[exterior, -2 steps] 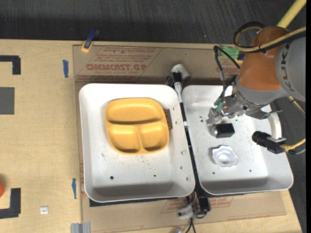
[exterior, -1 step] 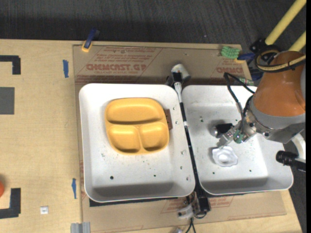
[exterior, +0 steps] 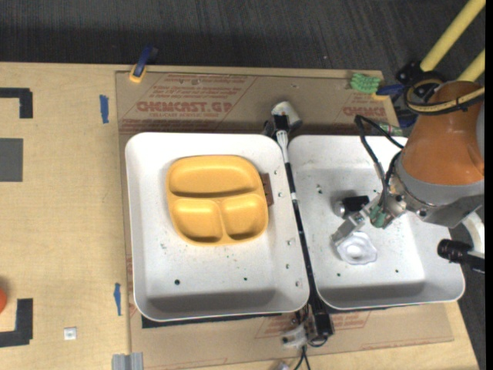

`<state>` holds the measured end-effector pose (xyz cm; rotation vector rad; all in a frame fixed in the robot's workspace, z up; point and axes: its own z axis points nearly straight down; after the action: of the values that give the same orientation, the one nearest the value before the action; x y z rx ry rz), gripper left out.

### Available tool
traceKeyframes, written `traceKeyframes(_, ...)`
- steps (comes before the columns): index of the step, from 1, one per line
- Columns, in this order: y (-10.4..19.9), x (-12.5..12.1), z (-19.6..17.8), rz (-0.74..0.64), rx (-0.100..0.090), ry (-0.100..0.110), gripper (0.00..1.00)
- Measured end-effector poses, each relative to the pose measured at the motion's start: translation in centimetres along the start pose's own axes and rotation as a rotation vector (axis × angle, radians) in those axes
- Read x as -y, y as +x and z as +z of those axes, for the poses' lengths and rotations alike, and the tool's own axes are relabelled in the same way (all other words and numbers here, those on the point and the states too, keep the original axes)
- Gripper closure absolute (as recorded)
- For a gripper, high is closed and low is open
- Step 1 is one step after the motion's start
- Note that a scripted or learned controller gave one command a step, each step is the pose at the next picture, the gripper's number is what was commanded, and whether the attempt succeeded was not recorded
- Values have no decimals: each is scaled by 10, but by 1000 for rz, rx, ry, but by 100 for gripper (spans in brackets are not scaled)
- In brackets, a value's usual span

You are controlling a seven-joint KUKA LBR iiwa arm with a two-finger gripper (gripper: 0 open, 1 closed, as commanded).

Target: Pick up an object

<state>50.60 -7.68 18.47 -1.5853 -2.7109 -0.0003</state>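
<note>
Tan desk (exterior: 62,230), brown board (exterior: 192,99) under two white bins. Yellow tray (exterior: 218,197) in left bin (exterior: 146,230). Clear object (exterior: 356,249) mid right bin (exterior: 431,272), beneath jaws; spread or pinching — cannot tell. Dark floor (exterior: 231,14) beyond.

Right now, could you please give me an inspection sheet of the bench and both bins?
Surface: cardboard sheet under two white bins, left bin and right bin, side by side.
Job's things: yellow divided tray in the left bin; small clear item in the right bin.
Clutter: dark specks on both bin floors.
Gripper: gripper low in the right bin, just above the clear item; grip state unclear.
Cables: black cable runs along the arm; wiring at the seam between the bins, top and bottom.
Surroundings: blue clamp, green clamp, yellow pole.
</note>
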Motion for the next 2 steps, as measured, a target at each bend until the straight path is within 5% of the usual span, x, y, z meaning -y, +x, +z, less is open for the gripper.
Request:
traceKeyframes(1, -36, -8, 99, -149, 3, -2, 0)
traceKeyframes(2, -88, -32, 99, -441, 6, -4, 0)
